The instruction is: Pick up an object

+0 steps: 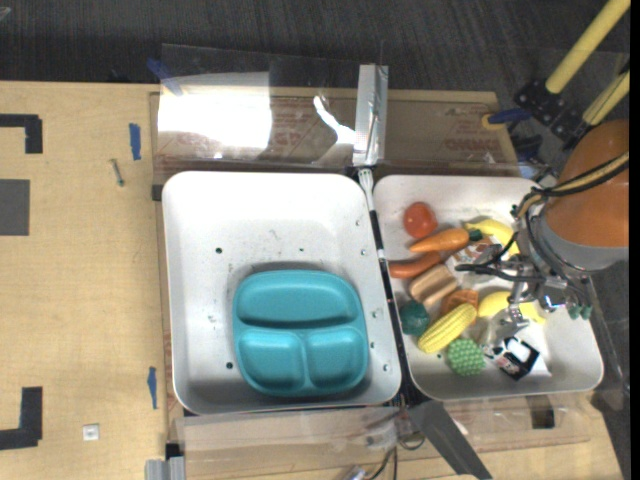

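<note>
The right bin holds a pile of toy foods. At the back are a red tomato, an orange carrot and a yellow banana. In the middle lies a hot dog. Toward the front are a yellow corn cob, a bumpy green piece and a dark green piece. My gripper hangs low over the right side of the pile, beside a yellow lemon-like piece. The arm's grey wrist and orange band cover the bin's right rear.
The left bin holds a teal divided tray in its front half. A metal divider and clear sheeting stand behind the bins. Yellow poles rise at the upper right.
</note>
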